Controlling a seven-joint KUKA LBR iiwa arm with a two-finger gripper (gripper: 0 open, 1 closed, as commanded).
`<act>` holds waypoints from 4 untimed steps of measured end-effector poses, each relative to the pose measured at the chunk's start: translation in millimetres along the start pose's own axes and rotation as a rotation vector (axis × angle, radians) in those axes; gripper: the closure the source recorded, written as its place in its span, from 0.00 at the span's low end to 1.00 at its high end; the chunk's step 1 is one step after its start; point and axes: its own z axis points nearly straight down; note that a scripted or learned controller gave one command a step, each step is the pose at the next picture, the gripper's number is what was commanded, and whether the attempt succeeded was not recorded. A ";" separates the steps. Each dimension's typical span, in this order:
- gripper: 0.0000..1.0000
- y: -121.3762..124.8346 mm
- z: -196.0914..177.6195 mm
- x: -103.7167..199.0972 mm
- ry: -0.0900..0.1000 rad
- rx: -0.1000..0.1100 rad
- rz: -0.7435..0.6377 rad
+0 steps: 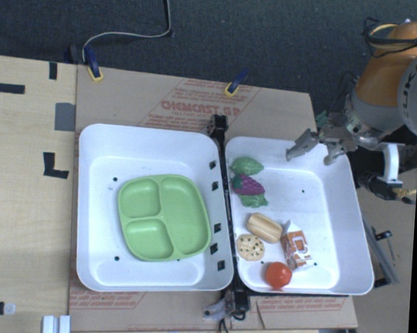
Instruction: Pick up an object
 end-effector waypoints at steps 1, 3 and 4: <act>0.00 -53.2 135.2 50.2 0.001 -0.002 0.000; 0.00 -61.6 135.1 51.0 -0.001 -0.005 0.001; 0.00 -125.6 133.7 22.7 -0.008 -0.025 -0.001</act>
